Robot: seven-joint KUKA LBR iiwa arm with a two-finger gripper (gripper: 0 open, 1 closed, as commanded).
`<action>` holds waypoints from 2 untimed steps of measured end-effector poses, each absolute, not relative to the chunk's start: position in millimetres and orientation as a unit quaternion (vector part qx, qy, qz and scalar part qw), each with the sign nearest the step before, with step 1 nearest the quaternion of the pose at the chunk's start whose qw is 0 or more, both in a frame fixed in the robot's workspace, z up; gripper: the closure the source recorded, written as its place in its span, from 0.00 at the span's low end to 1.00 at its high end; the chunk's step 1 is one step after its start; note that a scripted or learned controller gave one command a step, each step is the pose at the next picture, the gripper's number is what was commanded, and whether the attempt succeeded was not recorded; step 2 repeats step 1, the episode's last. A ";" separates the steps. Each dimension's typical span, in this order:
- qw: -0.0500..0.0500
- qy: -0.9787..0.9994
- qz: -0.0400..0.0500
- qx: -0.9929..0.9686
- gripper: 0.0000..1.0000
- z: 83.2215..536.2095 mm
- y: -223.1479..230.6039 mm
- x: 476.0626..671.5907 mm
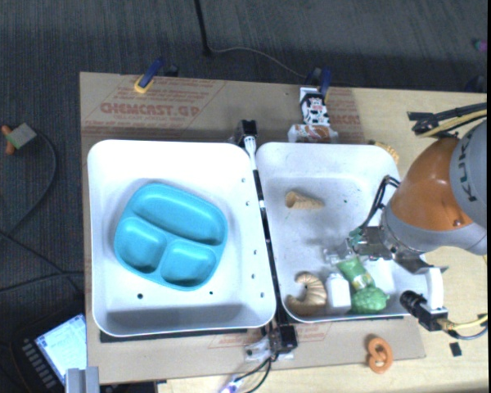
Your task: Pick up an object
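Arm over the right bin (327, 166); jaws (362, 256) low among a green object (364, 289), white piece (337, 289) and tan croissant (308, 293) at the bin's near edge; jaw state indiscernible.

two white bins (106, 178), one blue tray (172, 234), two croissants (309, 295), one green toy (364, 289)

My arm (442, 199) reaches in from the right, its orange band bulging above the grey wrist as I bend steeply downward. My gripper (353, 256) hangs low at the end of that wrist, pointing down and slightly leftward. The view from above does not settle how my fingers stand, since the wrist housing and its cabling crowd the spot where they meet.
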State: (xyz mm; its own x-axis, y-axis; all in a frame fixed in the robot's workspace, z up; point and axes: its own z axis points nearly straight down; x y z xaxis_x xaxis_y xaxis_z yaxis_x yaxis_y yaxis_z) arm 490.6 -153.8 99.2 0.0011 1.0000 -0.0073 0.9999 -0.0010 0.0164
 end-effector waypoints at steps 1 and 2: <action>0.000 0.707 0.000 0.707 1.00 207.6 -107.3 484.1; 0.000 0.707 0.000 0.707 1.00 207.6 -107.3 484.1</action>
